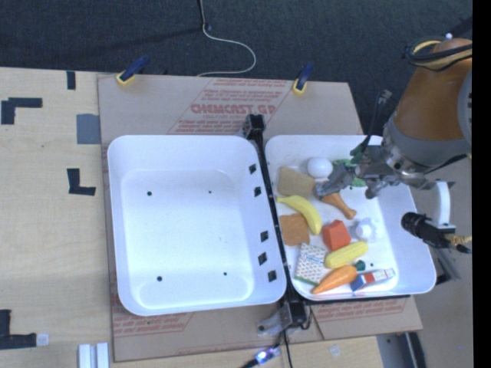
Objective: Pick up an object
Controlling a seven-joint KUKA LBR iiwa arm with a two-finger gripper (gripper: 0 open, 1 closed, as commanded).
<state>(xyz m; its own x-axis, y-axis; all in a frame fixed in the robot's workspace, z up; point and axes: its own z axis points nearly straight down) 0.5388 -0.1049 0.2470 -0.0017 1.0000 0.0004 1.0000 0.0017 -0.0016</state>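
While the end effector [347,179] is held low over the right bin [418,271] | finger state cannot be told | nothing is seen gripped | banana [304,210], white ball [319,165], carrot [335,279], red block [336,234] are piled in the right bin | left bin [126,205] is beside it on the worktop [46,228]

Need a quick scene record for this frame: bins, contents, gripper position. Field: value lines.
left bin: white, shallow
right bin: white, holds the objects
contents: banana, white ball, red block, corn cob, carrot, tan piece, brown piece, patterned packet, marker-like tube
arm: enters from the right, over the right bin's upper part
gripper: low near the white ball and tan piece
finger state: cannot tell
held object: none seen between fingers
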